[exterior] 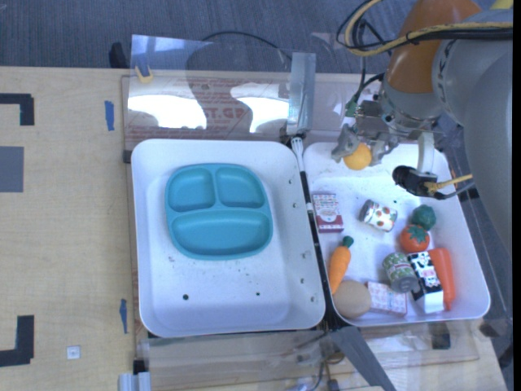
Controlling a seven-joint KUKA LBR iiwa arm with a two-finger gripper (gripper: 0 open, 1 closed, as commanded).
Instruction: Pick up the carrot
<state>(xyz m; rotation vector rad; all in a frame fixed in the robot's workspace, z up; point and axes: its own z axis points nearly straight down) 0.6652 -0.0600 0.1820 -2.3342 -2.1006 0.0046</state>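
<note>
1. Camera view: my arm (440, 47) reaches in from the right, wrist bent down over the right bin's (476, 296) far corner.
2. My gripper (358, 147) is clenched around a yellow lemon-like toy (357, 158).
3. The carrot (339, 265) lies near the bin's left wall, beside the potato (352, 298).

Carrot (339, 265) in right bin (472, 243), beside the divider.
</note>
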